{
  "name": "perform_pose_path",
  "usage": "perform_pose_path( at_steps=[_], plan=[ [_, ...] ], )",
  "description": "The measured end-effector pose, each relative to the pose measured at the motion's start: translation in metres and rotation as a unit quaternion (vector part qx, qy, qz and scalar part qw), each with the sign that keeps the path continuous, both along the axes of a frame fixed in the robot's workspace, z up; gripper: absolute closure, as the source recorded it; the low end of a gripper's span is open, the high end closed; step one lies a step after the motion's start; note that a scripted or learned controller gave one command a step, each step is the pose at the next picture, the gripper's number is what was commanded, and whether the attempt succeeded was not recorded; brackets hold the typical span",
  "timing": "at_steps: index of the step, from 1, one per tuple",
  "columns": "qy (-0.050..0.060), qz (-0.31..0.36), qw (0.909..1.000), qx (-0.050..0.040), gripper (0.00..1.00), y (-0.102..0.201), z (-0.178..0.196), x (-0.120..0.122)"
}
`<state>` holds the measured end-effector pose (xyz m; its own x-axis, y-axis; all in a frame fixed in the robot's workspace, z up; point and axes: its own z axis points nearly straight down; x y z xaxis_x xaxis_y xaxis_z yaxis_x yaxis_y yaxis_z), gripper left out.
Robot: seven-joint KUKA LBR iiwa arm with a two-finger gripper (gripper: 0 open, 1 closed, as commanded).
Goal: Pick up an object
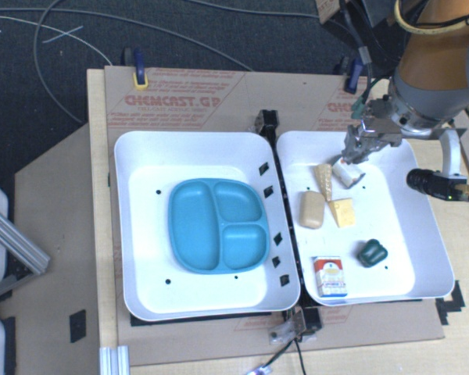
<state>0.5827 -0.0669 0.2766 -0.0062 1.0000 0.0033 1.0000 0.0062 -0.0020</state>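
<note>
bench (102, 209) of pale board bearing two shallow white bins side by side. left white bin (141, 170) holding a blue plastic divided plate (217, 225). right white bin (422, 248) scattered with small pieces: red-and-white carton (329, 276), tan rounded block (312, 209), yellow foam square (343, 212), dark green lump (371, 252), thin yellow strip (324, 180). grey arm with orange band (438, 45) reaching in, gripper (358, 151) low over a small white-grey object (347, 173) at the bin's upper part. nothing seen lifted; by judgement pick not yet done. jaw state: cannot tell. contact with that object too blurred to judge.
</note>
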Motion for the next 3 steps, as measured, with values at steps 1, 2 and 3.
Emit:
perform_pose_path(
  at_steps=[1,2,3],
  plan=[
    [0.0,0.0,1.0,0.0,1.0,0.052,-0.007,-0.005],
    [0.002,-0.001,1.0,-0.0002,1.0,0.101,-0.029,-0.025],
    [0.001,0.0,1.0,0.0,1.0,0.153,-0.027,-0.043]
  ],
)
